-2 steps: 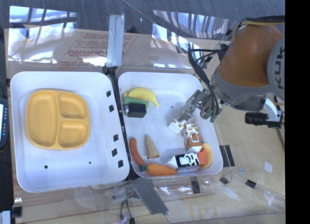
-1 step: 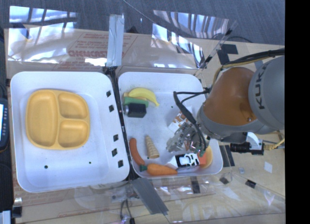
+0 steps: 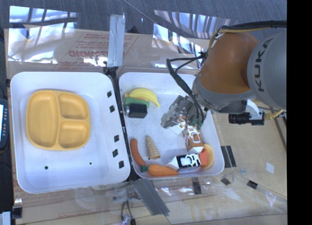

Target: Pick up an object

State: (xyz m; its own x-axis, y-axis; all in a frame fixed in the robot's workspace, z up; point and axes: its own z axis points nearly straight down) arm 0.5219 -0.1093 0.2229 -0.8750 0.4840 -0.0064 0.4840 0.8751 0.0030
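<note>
I hang over the right bin (image 3: pixel 214 143), my gripper (image 3: pixel 171 117) lowered toward its middle, and from this slanted view I cannot tell how my grip is set or whether anything is caught in it, so I judge the pick as not yet shown done. Nothing is seen lifted; every object I can make out lies on the bin floor. At about ten o'clock from me sit a yellow banana (image 3: pixel 144 95) and, just below it, a black block with a green edge (image 3: pixel 136 109). At about five o'clock, just beside me, lies an orange-and-white carton (image 3: pixel 192 137), the nearest candidate, close enough that it may be touching my wrist side, though I cannot be sure. Toward seven o'clock stands a small waffle cone (image 3: pixel 152 147), with a reddish sausage (image 3: pixel 137 153) to its left and a carrot (image 3: pixel 163 170) along the bin's near wall. At six o'clock, near the carrot, rests a black-and-white toy (image 3: pixel 188 161) against an orange fruit piece (image 3: pixel 206 156). The left bin (image 3: pixel 19 121) at nine o'clock holds a yellow divided tray (image 3: pixel 57 119), well apart from me. What remains, as I judge it: settle on one piece, close on it, and raise it clear.
</note>
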